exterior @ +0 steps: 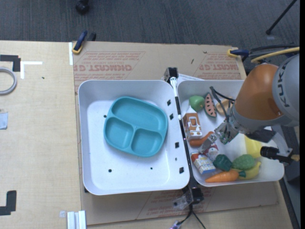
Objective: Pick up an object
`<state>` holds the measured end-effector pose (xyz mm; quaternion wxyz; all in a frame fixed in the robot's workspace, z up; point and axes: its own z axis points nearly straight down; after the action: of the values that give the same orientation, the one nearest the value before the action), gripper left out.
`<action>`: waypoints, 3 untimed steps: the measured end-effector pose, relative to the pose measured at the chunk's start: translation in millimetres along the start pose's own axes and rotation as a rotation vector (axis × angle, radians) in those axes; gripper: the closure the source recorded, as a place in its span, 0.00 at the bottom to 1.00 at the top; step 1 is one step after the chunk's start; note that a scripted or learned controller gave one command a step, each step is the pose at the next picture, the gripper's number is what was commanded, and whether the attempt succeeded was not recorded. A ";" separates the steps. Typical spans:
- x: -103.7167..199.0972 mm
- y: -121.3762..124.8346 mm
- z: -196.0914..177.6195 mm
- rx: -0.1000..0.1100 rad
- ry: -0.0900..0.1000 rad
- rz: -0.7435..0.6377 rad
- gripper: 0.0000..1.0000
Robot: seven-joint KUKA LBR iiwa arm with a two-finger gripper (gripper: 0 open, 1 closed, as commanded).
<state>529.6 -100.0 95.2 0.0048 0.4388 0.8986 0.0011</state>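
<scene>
The right bin point(274, 178) holds several toy foods. Among them are a green pepper point(196, 102), a watermelon slice point(210, 104), an orange carton point(191, 123), a small red and white box point(204, 163) and a carrot point(222, 177). My gripper point(213, 144) is low in this bin, just right of a red-orange piece point(198, 140) and above the small box. The arm's orange band point(257, 97) hides the bin's back right part. Nothing is visibly lifted.
A teal divided plate point(136, 126) lies in the left bin point(90, 142). A dark green broccoli point(222, 162), a light green leafy toy point(245, 161) and a yellow piece point(254, 149) crowd the right bin's front. Cardboard point(109, 63) lies under both bins.
</scene>
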 end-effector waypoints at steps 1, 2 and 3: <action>0.0 -0.1 0.1 0.000 0.000 0.000 0.00; 0.0 -0.2 0.1 0.000 0.000 0.000 0.00; 0.0 -0.2 0.2 0.000 0.000 0.000 0.00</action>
<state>529.5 -100.1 95.0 0.0046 0.4388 0.8986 0.0011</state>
